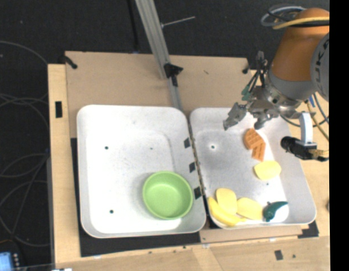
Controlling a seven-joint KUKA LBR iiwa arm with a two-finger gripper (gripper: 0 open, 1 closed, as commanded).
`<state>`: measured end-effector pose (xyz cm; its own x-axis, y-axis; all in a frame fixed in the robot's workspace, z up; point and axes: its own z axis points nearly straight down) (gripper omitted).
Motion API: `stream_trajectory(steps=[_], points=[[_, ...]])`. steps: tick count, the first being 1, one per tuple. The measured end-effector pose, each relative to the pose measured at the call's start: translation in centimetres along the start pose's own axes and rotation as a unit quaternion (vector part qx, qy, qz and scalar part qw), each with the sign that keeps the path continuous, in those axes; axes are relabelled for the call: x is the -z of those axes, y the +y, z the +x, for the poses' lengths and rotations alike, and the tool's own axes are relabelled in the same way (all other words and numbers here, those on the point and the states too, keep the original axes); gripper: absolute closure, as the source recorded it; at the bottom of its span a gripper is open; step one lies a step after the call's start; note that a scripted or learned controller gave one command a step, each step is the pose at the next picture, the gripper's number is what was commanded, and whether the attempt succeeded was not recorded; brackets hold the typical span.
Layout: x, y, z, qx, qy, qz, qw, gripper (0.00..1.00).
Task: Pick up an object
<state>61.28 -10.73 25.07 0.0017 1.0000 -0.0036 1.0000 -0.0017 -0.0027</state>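
Note:
My gripper (pixel 247 119) hangs over the far part of the right bin (pixel 219 162), its fingers (pixel 233 116) spread open with nothing between them. Just below and right of it lies an orange ridged piece (pixel 254 141). A yellow round piece (pixel 267 170) lies further toward the front. At the bin's front edge sit several yellow pieces (pixel 231 206) and a small teal and white object (pixel 274 209). A green bowl (pixel 168 194) rests in the front right of the left bin (pixel 118 151).
A grey metal pole (pixel 157 44) slants down from the top to the bins' far edge. The arm's orange band (pixel 296 44) is at the upper right, with cables and a black fitting (pixel 299 147) beside the right bin.

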Motion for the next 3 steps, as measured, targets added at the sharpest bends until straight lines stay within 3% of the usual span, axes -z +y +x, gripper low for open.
stream_trajectory(steps=[2, 3], points=[[-10.6, -1.4, -0.1, 0.000, 0.000, 0.001, 1.0000, 0.00], [-9.1, -1.1, -0.1, -0.001, 0.002, -0.004, 1.0000, 1.00]])
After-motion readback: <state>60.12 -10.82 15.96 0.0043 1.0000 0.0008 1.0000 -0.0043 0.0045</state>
